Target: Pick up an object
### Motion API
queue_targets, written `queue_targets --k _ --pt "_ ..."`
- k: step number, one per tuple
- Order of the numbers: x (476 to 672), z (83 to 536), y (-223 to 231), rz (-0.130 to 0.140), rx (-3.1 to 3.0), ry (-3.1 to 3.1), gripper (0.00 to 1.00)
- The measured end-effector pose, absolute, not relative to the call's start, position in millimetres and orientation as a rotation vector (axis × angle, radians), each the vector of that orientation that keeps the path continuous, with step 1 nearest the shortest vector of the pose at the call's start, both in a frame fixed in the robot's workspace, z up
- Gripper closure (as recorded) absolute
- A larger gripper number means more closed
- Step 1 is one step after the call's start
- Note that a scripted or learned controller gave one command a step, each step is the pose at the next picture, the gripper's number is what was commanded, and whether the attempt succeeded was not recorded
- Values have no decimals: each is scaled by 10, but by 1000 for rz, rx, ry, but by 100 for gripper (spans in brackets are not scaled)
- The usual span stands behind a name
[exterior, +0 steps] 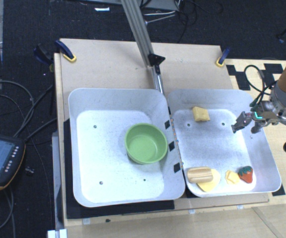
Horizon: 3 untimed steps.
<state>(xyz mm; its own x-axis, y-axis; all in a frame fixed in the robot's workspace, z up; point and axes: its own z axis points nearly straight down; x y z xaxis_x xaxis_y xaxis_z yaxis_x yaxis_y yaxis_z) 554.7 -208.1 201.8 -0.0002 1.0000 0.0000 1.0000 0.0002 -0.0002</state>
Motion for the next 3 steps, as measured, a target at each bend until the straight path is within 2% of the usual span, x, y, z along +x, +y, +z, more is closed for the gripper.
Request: queue_targets --k 1,3 --pt "5547 2018 -2081 0 -2221 -2222 0" --pt "5575 1019 -2012 3 -2217 -2220 0"
